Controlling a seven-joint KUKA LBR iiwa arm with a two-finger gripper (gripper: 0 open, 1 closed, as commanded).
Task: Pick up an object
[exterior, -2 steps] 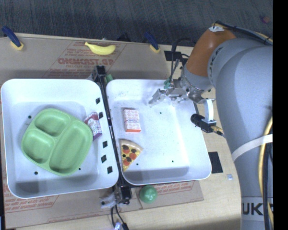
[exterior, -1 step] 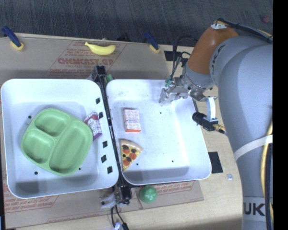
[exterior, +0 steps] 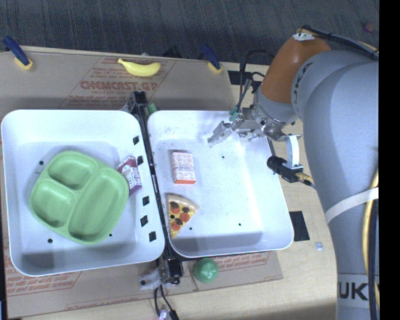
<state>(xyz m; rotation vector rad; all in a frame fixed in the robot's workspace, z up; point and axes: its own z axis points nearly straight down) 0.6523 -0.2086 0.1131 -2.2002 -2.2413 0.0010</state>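
Jaws low over the back edge of the right bin (exterior: 257, 205), at the end of the arm (exterior: 320, 92); released or clenched, impossible to tell, nothing visibly between them. Well apart from them, lying flat mid-bin: an orange-and-white packet (exterior: 182, 166). Nearer the front wall, a toy pizza slice (exterior: 179, 215). In the left bin (exterior: 17, 145): a green divided plate (exterior: 79, 195), with a dark red packet (exterior: 129, 173) just beside it. On the worktop (exterior: 300, 279): a yellow banana (exterior: 139, 66) behind the bins, a green ball (exterior: 205, 270) in front.
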